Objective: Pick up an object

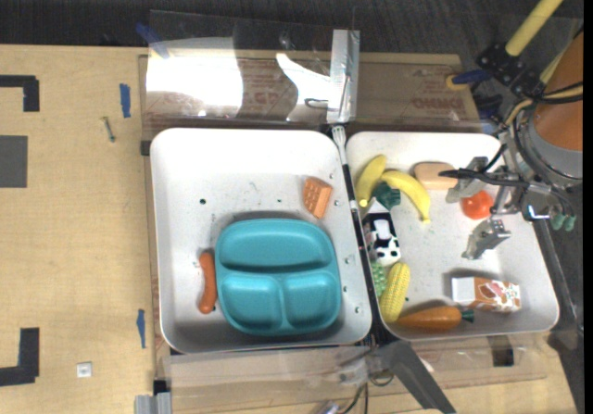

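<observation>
The counter point(65, 218) is tan board, and it carries two shallow white bins side by side.

In the left bin point(185, 162), a red-orange sausage-like toy point(207, 282) lies lengthwise near the left wall, just beside a teal divided tray point(278, 275) that takes up the bin's lower middle. An orange block-like toy point(316, 196) sits above the tray's upper right corner, close to the wall shared with the next bin.

In the right bin point(528, 310), two yellow bananas point(394, 185) lie at the upper left, overlapping one another. Below them, along the left wall, sits a small black-and-white toy point(384, 241), then a yellow corn cob point(396, 287) tilted toward the bottom. An orange carrot point(431, 318) with a green end lies along the bottom wall, touching the cob's lower end. A small carton with an orange and white label point(485, 293) lies just above the carrot's right end. A tan, bread-like piece point(431, 170) lies near the top wall, right of the bananas, and a red-orange round toy point(476, 206) lies below and to its right.

The grey arm point(556, 139) enters from the right, and its pincer point(488, 238) hangs over the right bin, just below the round toy and above the carton. Whether its tips are apart or together cannot be told, and nothing is seen clamped in it.
</observation>
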`<state>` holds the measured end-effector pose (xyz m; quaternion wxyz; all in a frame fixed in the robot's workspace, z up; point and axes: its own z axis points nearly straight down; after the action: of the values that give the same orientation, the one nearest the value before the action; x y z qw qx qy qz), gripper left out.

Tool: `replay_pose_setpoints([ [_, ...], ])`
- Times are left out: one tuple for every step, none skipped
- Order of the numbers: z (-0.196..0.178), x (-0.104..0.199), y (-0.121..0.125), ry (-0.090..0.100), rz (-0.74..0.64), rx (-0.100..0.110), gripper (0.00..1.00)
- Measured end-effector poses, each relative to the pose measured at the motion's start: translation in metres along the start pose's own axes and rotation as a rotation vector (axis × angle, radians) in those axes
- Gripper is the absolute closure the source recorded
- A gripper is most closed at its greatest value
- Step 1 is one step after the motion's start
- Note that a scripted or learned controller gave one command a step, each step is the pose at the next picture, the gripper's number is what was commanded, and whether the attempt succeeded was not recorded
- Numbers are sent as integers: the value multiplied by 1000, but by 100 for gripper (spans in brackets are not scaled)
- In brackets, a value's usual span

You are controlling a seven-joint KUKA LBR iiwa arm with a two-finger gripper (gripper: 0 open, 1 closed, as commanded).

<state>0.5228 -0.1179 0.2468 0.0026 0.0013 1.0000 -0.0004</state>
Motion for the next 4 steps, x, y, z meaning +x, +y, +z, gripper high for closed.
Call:
replay_pose_setpoints([
  [149, -47, 14, -7, -1, 1, 0],
  [149, -110, -33, 2, 66, -1, 0],
  [135, -113, -32, -10, 63, 1, 100],
  [-24, -125, -79, -17, -71, 6, 100],
])
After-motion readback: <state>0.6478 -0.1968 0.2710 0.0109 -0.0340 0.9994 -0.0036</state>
